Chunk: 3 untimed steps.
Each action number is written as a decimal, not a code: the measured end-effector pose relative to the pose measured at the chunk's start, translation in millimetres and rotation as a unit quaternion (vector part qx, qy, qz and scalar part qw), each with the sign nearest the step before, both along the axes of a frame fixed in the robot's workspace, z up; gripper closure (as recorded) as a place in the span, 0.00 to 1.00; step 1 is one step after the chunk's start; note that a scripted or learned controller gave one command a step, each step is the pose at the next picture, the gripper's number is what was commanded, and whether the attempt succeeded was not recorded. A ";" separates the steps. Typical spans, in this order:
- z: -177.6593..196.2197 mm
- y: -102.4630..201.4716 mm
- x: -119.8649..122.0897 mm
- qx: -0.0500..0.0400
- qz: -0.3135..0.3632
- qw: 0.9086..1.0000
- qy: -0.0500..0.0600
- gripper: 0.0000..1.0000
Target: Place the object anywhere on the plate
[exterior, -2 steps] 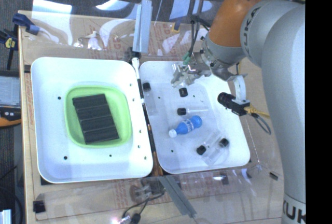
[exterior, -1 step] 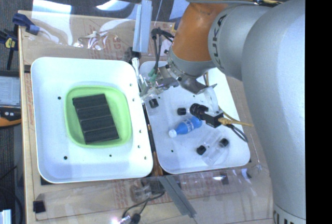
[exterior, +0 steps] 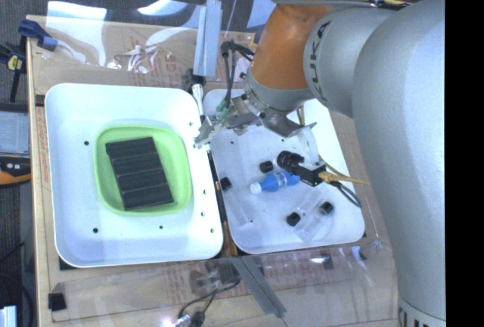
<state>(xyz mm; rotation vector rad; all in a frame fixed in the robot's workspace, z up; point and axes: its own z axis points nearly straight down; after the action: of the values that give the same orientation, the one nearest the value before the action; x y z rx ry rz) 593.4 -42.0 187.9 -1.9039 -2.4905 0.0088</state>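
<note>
A dark ribbed block lies flat in the middle of the green plate, tilted a little against the plate's edges. The plate sits in the left bin. The pincer hangs under the orange-banded wrist at the far inner corner of the right bin, close to the rim between the bins; whether it is open or closed cannot be told. A blue bottle and small black pieces lie in the right bin. Both bins rest on the desk.
</note>
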 end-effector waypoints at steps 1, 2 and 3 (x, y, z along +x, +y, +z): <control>62.0 -15.6 -18.5 0.000 -0.030 1.000 -0.002 0.00; 164.8 -54.8 -57.4 -0.001 -0.064 0.998 -0.003 0.00; 207.0 -118.9 -62.8 0.000 -0.111 0.994 -0.002 0.00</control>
<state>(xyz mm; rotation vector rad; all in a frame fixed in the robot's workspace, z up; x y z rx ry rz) 530.6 -160.9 394.9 -2.1715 -2.2657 0.0043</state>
